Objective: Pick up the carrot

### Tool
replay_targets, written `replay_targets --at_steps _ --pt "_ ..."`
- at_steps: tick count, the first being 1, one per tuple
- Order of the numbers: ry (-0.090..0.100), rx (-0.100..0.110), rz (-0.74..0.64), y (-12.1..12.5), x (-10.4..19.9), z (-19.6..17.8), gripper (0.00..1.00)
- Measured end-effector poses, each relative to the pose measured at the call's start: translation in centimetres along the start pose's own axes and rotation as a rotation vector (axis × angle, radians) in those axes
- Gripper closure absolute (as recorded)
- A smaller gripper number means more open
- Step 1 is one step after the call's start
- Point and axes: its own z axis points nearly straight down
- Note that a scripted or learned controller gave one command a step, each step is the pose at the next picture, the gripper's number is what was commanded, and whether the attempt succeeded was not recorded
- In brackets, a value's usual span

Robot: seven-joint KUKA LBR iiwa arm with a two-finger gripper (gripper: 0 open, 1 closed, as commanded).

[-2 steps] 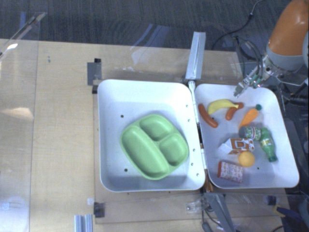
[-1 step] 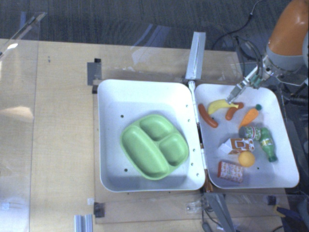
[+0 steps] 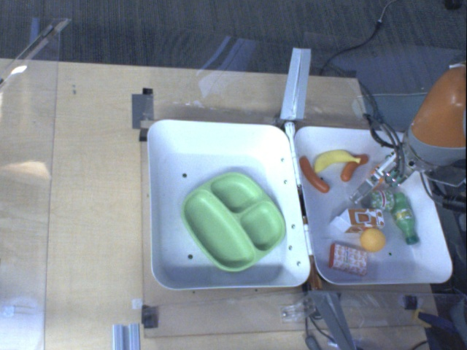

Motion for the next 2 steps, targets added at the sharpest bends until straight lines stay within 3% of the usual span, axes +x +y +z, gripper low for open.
replay_targets --at_steps 1,2 --pt "-0.001 0.005 0.12 6.5 -1.9 1.8 0.0" --pt "0.002 0.002 -0.319 3.1 -4.0 -5.8 0.0"
